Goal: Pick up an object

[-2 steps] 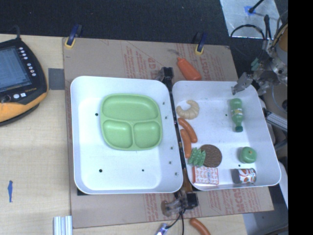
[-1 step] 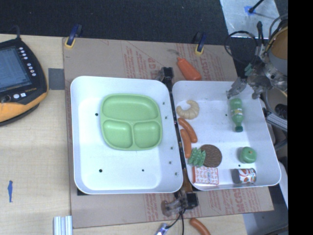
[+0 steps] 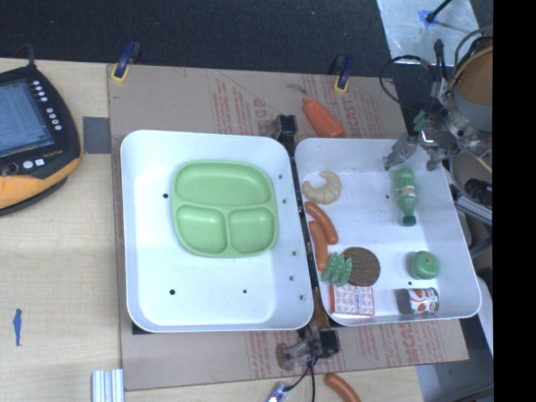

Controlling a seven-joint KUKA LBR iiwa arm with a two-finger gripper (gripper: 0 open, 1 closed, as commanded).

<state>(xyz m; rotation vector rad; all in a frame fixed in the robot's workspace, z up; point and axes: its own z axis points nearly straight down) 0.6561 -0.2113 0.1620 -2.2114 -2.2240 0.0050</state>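
Red print on the cardboard sheet — too small to read, no other legible text

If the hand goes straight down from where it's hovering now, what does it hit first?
Most likely the green bottle, lying just below the hand in the right bin. Depth is hard to judge from this slant, so it might land on bare bin floor beside the bottle's cap end.

left bin: green divided plate | bench left: teach pendant | cardboard edge: two clamps
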